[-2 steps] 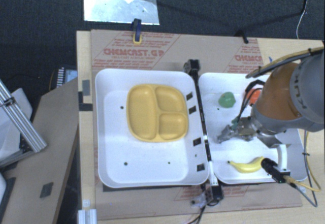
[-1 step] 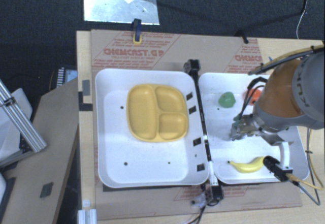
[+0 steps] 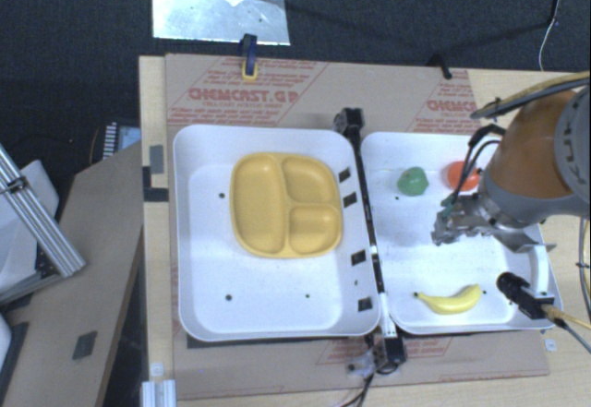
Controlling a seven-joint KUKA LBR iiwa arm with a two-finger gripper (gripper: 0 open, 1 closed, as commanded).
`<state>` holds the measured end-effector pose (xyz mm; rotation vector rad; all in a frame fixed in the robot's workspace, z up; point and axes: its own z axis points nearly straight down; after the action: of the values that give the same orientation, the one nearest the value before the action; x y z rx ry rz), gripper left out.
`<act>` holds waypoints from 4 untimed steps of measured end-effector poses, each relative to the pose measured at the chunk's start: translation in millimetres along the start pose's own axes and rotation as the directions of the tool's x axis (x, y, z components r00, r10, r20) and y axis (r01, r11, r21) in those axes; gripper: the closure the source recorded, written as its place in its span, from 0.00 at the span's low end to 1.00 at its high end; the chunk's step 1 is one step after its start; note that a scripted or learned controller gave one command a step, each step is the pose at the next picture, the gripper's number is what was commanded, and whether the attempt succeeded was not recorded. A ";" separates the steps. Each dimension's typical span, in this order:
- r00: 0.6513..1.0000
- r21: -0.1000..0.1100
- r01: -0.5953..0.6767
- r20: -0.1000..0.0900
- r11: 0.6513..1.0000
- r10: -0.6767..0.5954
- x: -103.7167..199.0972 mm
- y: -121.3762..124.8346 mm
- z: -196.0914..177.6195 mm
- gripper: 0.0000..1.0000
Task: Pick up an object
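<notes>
In the right bin point(image 3: 397, 248) lie a green ball point(image 3: 413, 180), an orange object point(image 3: 459, 175) partly hidden behind the arm, and a yellow banana point(image 3: 450, 299) near the front wall. My gripper point(image 3: 450, 228) hangs low over the bin's middle, right of the green ball and above the banana. It sits between the three objects and I see none of them in it.
The left bin point(image 3: 203, 294) holds a yellow divided plate point(image 3: 283, 204). A black clamped divider point(image 3: 362, 230) runs between the bins. The grey and orange arm point(image 3: 540, 165) covers the right bin's far right side. A black fitting point(image 3: 520, 293) sits at the right bin's front corner.
</notes>
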<state>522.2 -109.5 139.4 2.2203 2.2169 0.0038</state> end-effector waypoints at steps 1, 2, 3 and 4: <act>1.000 -0.001 0.004 0.000 1.000 -0.004 -4.8 -1.5 -44.7 1.00; 1.000 -0.004 0.006 0.001 1.000 -0.006 -2.9 4.8 -108.1 1.00; 1.000 0.002 0.012 -0.003 1.000 -0.012 50.6 13.3 -113.4 1.00; 1.000 0.003 0.013 -0.004 1.000 -0.013 112.2 8.1 -111.1 1.00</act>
<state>530.0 2.9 250.5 2.2095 2.2346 0.0041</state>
